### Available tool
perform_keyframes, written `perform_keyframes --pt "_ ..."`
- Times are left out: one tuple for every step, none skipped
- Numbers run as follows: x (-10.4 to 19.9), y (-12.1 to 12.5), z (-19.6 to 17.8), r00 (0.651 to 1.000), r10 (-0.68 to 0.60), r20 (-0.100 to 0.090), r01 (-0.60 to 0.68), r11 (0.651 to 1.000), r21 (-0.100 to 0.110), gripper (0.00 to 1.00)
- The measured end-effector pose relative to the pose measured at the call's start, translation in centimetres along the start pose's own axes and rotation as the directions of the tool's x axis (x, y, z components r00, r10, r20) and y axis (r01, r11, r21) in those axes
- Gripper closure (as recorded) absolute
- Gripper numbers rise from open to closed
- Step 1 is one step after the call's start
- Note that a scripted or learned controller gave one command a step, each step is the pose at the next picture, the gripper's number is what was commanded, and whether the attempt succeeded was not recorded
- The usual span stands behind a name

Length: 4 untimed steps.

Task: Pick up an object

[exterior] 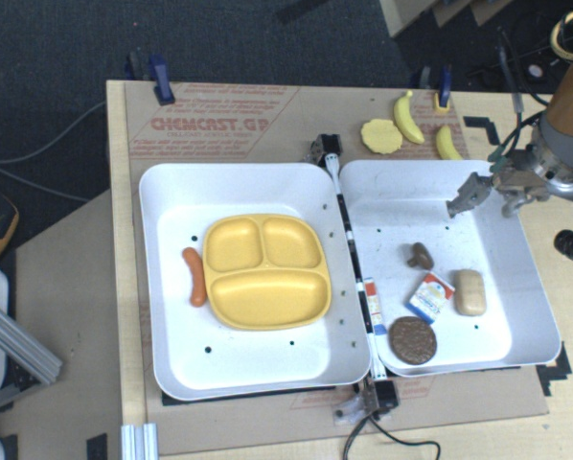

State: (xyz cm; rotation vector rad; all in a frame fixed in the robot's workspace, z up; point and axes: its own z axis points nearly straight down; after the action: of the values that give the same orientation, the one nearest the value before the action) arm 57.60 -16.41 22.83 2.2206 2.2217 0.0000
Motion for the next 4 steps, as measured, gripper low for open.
perform_keyframes --pt "4.3 0.0 11.0 1.000 -0.003 -0.005 0.003 1.000 0.012 0.00" --pt "4.0 -0.5 14.6 1.000 0.001 -0.002 -0.001 1.000 0.006 0.00" --pt "4.0 -0.4 13.3 1.000 0.001 0.000 -0.001 1.000 -0.001 1.00" --pt "10.1 2.9 0.7 1.000 -0.008 0.000 0.008 1.000 -0.016 1.00"
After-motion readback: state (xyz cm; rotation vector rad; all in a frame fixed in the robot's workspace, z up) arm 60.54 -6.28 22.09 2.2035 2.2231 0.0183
